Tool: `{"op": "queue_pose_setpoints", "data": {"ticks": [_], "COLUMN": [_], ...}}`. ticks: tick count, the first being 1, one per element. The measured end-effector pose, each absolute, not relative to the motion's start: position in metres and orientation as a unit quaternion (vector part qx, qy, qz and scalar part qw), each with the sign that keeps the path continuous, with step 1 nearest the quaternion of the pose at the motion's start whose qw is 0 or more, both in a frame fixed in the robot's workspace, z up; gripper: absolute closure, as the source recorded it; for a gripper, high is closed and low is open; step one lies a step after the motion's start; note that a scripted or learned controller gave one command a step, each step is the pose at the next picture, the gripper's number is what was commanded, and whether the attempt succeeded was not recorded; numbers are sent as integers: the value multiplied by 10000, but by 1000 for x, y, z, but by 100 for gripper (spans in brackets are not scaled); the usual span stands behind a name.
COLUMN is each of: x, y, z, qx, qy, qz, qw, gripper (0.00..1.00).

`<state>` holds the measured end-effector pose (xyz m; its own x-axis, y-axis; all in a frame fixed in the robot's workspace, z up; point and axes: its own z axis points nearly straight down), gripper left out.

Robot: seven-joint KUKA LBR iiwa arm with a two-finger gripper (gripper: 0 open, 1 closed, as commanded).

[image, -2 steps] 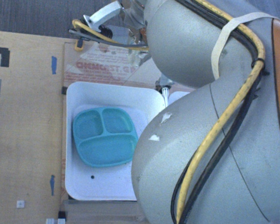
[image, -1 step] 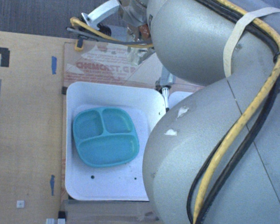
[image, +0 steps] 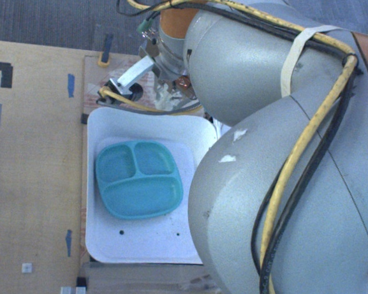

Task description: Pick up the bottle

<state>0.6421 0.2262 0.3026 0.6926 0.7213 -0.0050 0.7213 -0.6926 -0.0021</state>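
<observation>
Plate in bin

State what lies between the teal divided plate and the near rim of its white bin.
In the camera view, bare white bin floor with two small dark spots lies between the teal divided plate and the bin's near rim.

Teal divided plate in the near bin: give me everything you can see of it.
The teal divided plastic-looking plate is a rounded square with raised ridges splitting it into three compartments: two smaller ones on the side toward the top of the view and one long one below them. Nothing shows in any compartment. It lies flat, slightly rotated, on the floor of the shallow white bin, in its upper-left part, apart from the walls. The grey arm looms at its right and nothing is seen touching it.
</observation>
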Motion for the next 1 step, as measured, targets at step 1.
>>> {"op": "queue_pose_setpoints", "data": {"ticks": [1], "x": [643], "y": [224], "z": [410], "qx": [-9461], "qy": [-3238], "qz": [11], "qw": [-4], "gripper": [100]}}
